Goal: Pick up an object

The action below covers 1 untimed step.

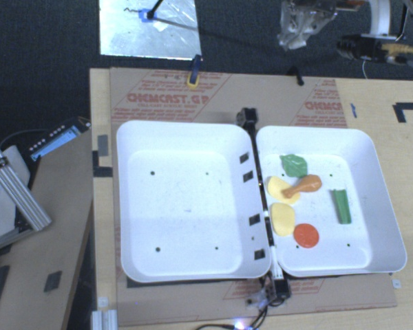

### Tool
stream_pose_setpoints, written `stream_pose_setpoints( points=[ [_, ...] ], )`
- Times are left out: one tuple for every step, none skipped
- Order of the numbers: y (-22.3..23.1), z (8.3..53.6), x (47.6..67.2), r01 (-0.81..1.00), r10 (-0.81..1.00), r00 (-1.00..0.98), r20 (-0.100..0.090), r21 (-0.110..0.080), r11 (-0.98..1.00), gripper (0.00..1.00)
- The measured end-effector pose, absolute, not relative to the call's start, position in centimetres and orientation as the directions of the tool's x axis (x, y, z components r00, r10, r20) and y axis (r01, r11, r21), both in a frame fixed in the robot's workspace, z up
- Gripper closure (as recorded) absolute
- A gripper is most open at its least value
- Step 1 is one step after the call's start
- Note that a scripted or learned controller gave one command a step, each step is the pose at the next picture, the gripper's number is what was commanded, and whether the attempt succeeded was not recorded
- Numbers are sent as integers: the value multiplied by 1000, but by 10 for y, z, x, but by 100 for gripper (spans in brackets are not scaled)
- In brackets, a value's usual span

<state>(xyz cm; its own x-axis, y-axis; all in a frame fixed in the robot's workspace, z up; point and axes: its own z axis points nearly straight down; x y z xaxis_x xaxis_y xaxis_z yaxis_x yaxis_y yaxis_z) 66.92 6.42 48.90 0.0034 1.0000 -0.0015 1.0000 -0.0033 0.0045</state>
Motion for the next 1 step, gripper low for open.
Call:
stream_pose_setpoints(
  points=[
    [10,464,668,1000,1000,3,-2,1,-3,100]
  ],
)
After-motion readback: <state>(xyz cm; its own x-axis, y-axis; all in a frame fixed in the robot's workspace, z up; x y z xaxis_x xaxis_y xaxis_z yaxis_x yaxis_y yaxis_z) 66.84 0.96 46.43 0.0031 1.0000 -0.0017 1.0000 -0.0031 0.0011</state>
